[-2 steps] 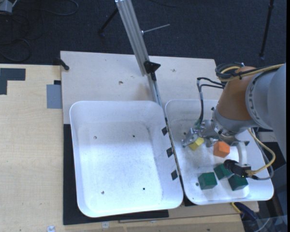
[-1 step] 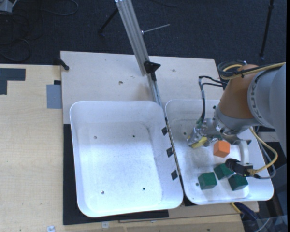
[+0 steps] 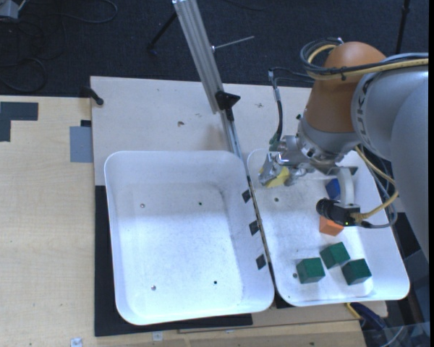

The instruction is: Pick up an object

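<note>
Blocks are what we see in the right bin [image 3: 390, 284]; the left bin [image 3: 130, 295], smooth and speckled, lies open. Going right, a yellow piece [image 3: 275, 180] sits clamped in the gripper [image 3: 274, 173] near the dividing rim. Three green cubes [image 3: 310, 270] cluster by the near edge, then an orange block [image 3: 331, 227] and a blue one [image 3: 334, 188] under the arm

The gripper [image 3: 277, 170] hovers at the right bin's [image 3: 390, 284] far-left corner, perhaps clasping a yellow object [image 3: 276, 181]; three green blocks [image 3: 333, 264] sit near its front edge.
</note>
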{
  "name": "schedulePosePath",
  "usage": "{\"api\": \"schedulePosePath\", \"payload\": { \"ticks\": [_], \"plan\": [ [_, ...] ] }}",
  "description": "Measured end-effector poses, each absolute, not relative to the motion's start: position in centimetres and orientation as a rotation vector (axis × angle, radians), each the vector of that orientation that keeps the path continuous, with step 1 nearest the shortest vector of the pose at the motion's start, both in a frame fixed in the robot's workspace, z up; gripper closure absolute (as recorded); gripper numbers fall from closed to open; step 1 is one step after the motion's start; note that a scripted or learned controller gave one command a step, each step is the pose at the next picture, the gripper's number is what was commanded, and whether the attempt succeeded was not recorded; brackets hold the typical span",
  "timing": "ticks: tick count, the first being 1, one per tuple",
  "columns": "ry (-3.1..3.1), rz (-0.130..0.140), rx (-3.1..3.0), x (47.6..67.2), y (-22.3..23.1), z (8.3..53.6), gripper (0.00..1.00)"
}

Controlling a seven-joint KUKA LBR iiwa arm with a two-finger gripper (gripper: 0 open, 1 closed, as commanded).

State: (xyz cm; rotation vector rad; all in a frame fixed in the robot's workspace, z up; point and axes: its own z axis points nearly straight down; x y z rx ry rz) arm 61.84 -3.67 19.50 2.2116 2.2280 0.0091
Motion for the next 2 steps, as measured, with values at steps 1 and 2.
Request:
{"api": "schedulePosePath", "payload": {
  "ticks": [1, 2],
  "plan": [
    [2.233, 0.002, 2.215, 63.33, 5.09, 21.15, 1.00],
    [2.235, -0.011, 2.215, 63.18, 4.73, 21.95, 1.00]
  ]
}}
